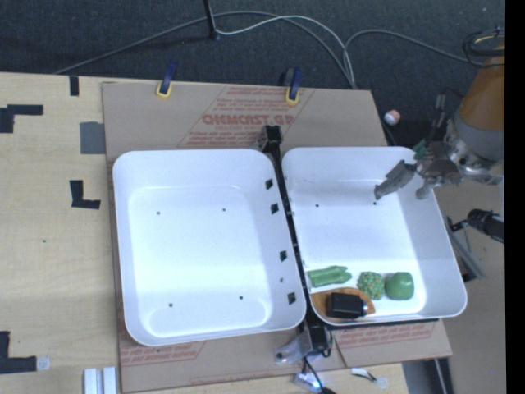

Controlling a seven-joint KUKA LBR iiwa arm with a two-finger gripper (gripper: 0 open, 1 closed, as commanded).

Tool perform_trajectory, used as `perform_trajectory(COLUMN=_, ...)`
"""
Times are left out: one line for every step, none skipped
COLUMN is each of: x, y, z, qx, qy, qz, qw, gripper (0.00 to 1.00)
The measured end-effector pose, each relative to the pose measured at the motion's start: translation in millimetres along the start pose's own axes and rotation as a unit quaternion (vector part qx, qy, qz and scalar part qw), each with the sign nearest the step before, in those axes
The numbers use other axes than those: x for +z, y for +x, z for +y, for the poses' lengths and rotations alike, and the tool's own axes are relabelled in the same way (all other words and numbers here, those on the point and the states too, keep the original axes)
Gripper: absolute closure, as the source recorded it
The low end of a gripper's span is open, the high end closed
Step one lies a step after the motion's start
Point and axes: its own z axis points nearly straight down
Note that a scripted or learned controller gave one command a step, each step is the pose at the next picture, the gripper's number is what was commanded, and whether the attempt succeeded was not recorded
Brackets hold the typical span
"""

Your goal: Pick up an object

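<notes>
Gripper (402,180): over right bin's (426,220) far side; fingers spread, nothing between.
Objects (361,290): clustered at near edge, well apart from fingers.

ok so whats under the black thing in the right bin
The black object lies on a flat orange piece, whose edge pokes out around it near the right bin's front wall. How far the orange piece extends underneath is covered.

Two white bins (197,167); three green items (328,276); one black item (346,305).

Glossy white plastic bins (197,171) rest on matt cardboard (238,117).
</notes>
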Motion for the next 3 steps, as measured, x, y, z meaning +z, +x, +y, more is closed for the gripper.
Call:
perform_trajectory(x=-4.1, y=0.3, z=1.5, qx=-0.001, qy=-0.004, qz=-0.001, qw=1.0, gripper=0.0)
perform_trajectory(x=42.8, y=-6.4, z=-3.8, qx=0.0, qy=-0.002, qz=0.0, qw=1.0, gripper=0.0)
perform_trajectory(x=100.0, y=-14.4, z=-9.0, qx=0.0, qy=-0.001, qz=0.0, qw=1.0, gripper=0.0)
